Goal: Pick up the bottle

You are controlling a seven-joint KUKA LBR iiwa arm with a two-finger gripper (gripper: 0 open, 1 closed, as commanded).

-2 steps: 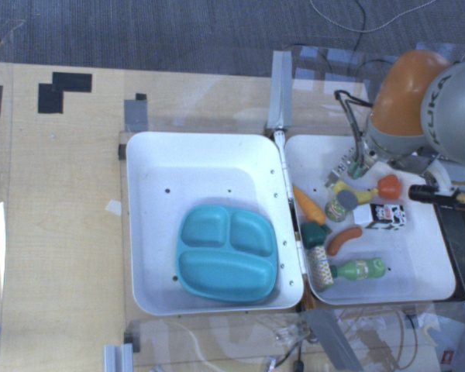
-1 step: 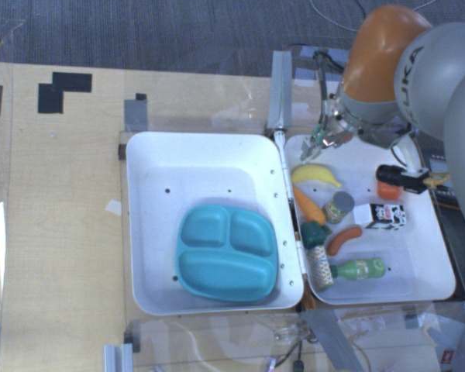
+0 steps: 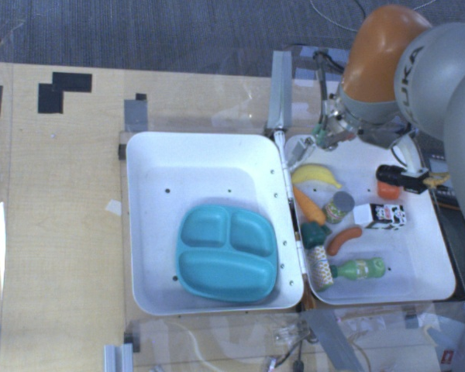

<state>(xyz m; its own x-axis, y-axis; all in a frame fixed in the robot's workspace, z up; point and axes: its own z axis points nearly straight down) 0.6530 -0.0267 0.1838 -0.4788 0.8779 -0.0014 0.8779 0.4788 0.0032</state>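
In the camera view, the bottle [image 3: 359,269] is seen lying on its side near the front of the right bin [image 3: 442,242], its long axis running from 3 to 9 o'clock. The gripper [image 3: 325,134] is held over the bin's far left corner, so the bottle lies toward 5 o'clock from it, well apart. How the gripper is set cannot be told.

Grey arm [image 3: 442,76] reaching leftward

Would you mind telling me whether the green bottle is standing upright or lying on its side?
Lying on its side: the bottle stretches lengthwise across the right bin's floor near the front wall.
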